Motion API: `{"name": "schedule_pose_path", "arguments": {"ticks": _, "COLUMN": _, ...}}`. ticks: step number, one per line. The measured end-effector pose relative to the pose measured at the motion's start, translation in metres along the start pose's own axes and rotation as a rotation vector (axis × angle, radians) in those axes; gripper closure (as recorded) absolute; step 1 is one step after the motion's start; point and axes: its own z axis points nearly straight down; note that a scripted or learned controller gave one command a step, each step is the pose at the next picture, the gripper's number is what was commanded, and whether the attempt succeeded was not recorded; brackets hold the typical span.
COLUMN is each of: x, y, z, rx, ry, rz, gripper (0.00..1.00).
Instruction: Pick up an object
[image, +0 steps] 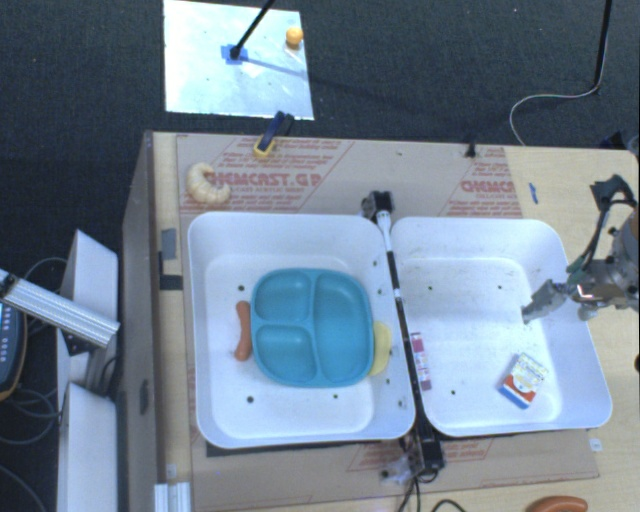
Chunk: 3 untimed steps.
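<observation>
bench (330, 170): pale wood top with red printed lettering, standing on dark carpet. a silvery sheet (238, 60) lies on the floor beyond it.
left bin (220, 240): holds a blue divided plate (310, 328), an orange sausage (242, 331) just left of the plate, and a yellow piece (381, 348) tucked at the plate's right edge.
right bin (480, 240): holds a small carton (524, 380) near its front right corner.
gripper (545, 298): over the right bin's right side, above and apart from the carton; whether wide or narrow cannot be told.
</observation>
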Motion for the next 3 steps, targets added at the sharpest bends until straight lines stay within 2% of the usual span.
{"name": "schedule_pose_path", "arguments": {"ticks": 1, "x": 0.015, "y": 0.01, "z": 0.114, "rx": 0.004, "ry": 0.002, "rz": 0.002, "gripper": 0.0}}
{"name": "schedule_pose_path", "arguments": {"ticks": 2, "x": 0.03, "y": 0.099, "z": 0.129, "rx": -0.001, "ry": 0.0, "rz": -0.001, "gripper": 0.0}}
{"name": "schedule_pose_path", "arguments": {"ticks": 3, "x": 0.023, "y": 0.067, "z": 0.168, "rx": 0.001, "ry": 0.0, "rz": 0.002, "gripper": 0.0}}
